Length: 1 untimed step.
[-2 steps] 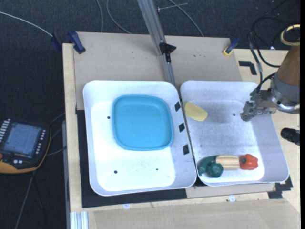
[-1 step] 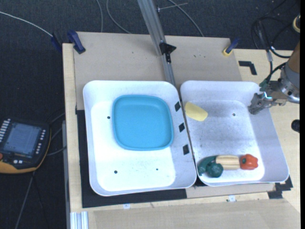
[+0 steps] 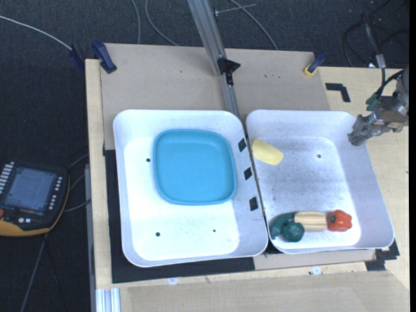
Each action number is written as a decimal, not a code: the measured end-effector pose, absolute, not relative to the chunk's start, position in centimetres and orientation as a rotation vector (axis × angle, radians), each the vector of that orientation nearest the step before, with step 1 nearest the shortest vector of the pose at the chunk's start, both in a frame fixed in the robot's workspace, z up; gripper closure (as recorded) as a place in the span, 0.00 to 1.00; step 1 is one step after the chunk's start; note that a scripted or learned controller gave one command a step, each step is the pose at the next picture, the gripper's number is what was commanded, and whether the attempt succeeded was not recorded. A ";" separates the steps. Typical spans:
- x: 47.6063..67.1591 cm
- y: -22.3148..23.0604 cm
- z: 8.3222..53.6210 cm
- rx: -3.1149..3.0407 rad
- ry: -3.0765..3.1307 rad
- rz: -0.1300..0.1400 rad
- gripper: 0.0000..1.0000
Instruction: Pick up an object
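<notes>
In the right bin (image 3: 312, 181) a pale yellow lump (image 3: 267, 152) lies near the upper left corner. Along its front wall lie a dark green piece (image 3: 286, 229), a tan cylinder (image 3: 311, 221) and a red piece (image 3: 338, 220), touching in a row. My gripper (image 3: 361, 132) hangs at the right bin's upper right rim, well away from all of them. Nothing shows between its fingers.
The left bin (image 3: 133, 233) holds a blue square plate (image 3: 195, 166). A metal pole (image 3: 207, 18) slants down to the gap between the bins. Blue clamps (image 3: 103, 56) and a yellow clamp (image 3: 315, 62) grip the bench's back edge. A handheld pendant (image 3: 29, 195) lies on the floor at left.
</notes>
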<state>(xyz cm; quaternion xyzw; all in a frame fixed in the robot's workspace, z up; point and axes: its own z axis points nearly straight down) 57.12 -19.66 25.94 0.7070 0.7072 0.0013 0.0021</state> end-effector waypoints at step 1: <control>55.7 -14.4 26.5 2.216 2.226 0.003 1.00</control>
